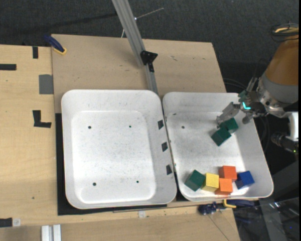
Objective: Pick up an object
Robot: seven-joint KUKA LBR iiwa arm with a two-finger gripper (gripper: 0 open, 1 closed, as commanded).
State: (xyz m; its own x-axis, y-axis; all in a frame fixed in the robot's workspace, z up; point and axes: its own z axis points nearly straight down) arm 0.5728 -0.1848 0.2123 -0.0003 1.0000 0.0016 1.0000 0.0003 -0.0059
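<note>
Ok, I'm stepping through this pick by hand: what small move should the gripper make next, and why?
Probably a short straight lift. The gripper sits low in the right bin, right at a dark green block that lies apart from the cluster of blocks near the front wall. Whether the block is gripped cannot be told from this view, so a small rise would show it.

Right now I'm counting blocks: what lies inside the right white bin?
In the right white bin: two dark green blocks under the gripper, plus green, yellow, two orange and blue cubes. Anything beneath them is hidden.
</note>
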